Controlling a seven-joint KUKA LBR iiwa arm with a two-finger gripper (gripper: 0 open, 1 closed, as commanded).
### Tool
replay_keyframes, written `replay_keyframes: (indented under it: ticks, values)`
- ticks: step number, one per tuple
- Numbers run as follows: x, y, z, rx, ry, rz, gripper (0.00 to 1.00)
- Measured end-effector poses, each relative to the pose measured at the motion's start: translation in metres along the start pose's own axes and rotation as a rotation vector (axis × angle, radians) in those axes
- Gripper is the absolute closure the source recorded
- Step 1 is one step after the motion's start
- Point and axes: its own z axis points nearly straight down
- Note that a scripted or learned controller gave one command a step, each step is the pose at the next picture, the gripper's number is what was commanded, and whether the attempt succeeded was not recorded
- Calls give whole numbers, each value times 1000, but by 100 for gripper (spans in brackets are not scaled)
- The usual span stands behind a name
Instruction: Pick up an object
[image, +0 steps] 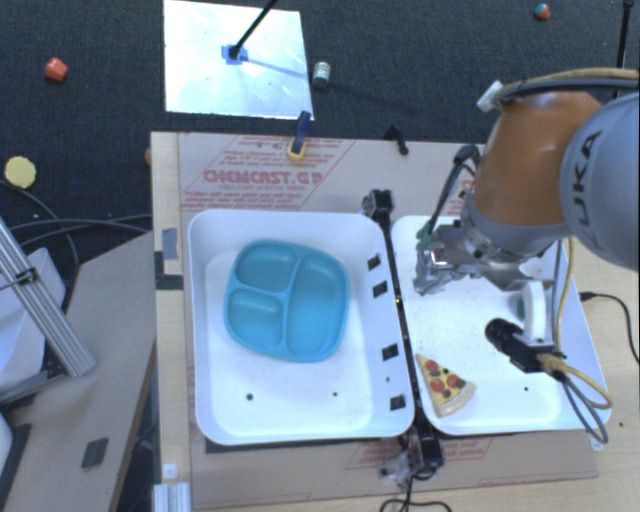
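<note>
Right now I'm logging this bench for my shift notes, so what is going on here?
The grey and orange arm reaches over the right bin, its gripper low near that bin's upper left corner. A toy pizza slice lies apart from it, nearer the front. The left bin holds a blue divided plate.

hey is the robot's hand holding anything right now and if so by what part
Nothing shows between the fingers of the hand; the pizza slice lies apart in the right bin.

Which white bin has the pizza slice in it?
The right bin, under the arm, holds the pizza slice. The left bin holds a blue plate.
</note>
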Motion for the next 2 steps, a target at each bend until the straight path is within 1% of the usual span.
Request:
replay_keyframes:
  ticks: [1, 2]
  values:
    - [-48, 72, 56, 0, -5, 15, 100]
    - [61, 74, 29, -1, 2, -1, 100]
